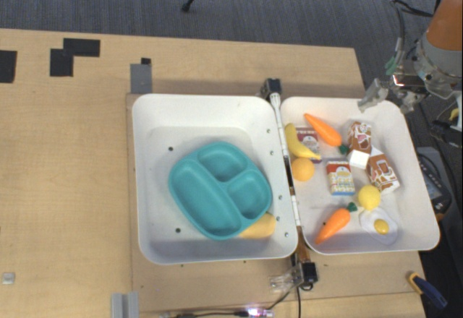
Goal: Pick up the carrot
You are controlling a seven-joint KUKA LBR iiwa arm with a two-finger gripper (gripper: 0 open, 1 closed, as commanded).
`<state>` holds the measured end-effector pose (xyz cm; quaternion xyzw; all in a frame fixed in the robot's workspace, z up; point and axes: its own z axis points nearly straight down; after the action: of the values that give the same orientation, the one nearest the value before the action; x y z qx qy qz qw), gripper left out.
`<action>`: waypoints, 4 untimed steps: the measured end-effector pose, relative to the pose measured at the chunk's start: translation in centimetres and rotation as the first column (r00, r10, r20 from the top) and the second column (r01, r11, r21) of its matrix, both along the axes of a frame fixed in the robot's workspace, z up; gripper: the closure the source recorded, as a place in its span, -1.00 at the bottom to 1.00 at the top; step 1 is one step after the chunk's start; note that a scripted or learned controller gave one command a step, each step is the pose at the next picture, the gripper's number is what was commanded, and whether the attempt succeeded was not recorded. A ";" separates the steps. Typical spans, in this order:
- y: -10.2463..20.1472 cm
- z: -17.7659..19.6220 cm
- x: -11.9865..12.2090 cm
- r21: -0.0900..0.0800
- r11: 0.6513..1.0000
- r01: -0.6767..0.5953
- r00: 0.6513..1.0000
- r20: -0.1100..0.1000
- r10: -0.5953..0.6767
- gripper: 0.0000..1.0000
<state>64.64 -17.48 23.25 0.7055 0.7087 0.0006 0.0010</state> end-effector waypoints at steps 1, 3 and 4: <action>7.3 -6.4 -2.0 0.001 0.990 0.138 0.990 -0.001 -0.138 -1.00; 7.3 -14.0 1.8 0.007 0.921 0.389 0.921 0.009 -0.389 -1.00; 7.0 -13.9 1.1 0.012 0.871 0.491 0.871 0.014 -0.491 -1.00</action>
<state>65.71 -10.47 9.33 0.8623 0.5062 0.0094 0.0041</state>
